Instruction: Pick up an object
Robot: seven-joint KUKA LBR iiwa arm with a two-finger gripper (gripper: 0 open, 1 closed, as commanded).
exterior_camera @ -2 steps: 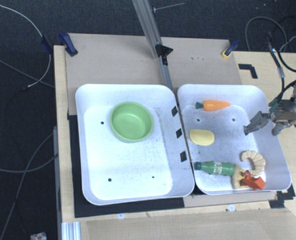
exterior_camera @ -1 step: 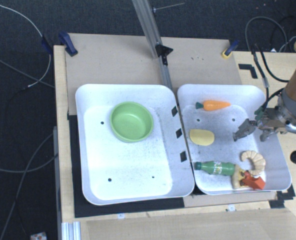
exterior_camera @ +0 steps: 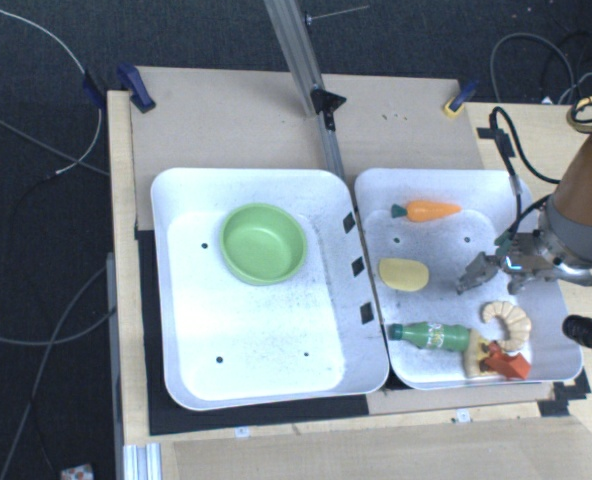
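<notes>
The right bin (exterior_camera: 446,188) holds an orange carrot (exterior_camera: 426,210) near its back, a yellow lemon-like piece (exterior_camera: 404,274) in its middle and a green bottle (exterior_camera: 431,336) lying along its front. A pale shrimp-shaped toy (exterior_camera: 506,320) and a red piece (exterior_camera: 506,364) lie at the front right. My gripper (exterior_camera: 494,274) hangs over the bin's right half, right of the yellow piece and just above the shrimp toy. Its fingers are spread open, with only bin floor between them.
A green bowl (exterior_camera: 264,243) sits in the left bin (exterior_camera: 246,358), towards its back. A metal post (exterior_camera: 294,38) rises from the bench behind the gap between the bins. Black clips (exterior_camera: 359,266) line the bins' shared edge. Cables (exterior_camera: 511,158) trail at the right.
</notes>
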